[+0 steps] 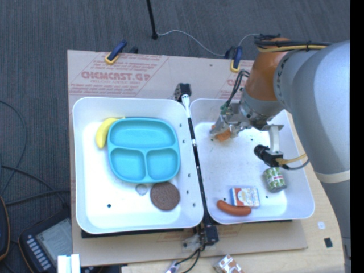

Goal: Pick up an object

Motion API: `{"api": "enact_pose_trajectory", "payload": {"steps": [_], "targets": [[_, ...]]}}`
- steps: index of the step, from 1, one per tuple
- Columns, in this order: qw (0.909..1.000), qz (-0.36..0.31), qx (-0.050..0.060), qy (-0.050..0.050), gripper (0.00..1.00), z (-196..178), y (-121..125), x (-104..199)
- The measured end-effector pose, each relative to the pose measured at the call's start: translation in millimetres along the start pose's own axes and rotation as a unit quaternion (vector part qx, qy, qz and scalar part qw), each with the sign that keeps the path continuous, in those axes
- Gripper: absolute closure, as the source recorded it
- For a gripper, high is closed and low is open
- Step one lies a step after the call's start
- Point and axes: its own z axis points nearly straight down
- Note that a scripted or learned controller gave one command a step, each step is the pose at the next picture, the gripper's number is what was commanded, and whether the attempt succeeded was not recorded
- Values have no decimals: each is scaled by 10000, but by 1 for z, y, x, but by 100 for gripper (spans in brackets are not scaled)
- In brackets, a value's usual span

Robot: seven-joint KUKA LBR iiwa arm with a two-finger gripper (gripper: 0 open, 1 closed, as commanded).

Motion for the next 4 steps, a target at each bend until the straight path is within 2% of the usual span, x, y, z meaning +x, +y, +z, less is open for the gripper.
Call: {"api": "enact_pose_trajectory", "payload": {"steps": [1, 3, 4], "targets": [[10000, 5, 48, 22, 100, -87, -91, 43], [10000, 4, 59, 21, 100, -106, -91, 43], [10000, 4, 58, 21, 100, -87, -133, 100]]}}
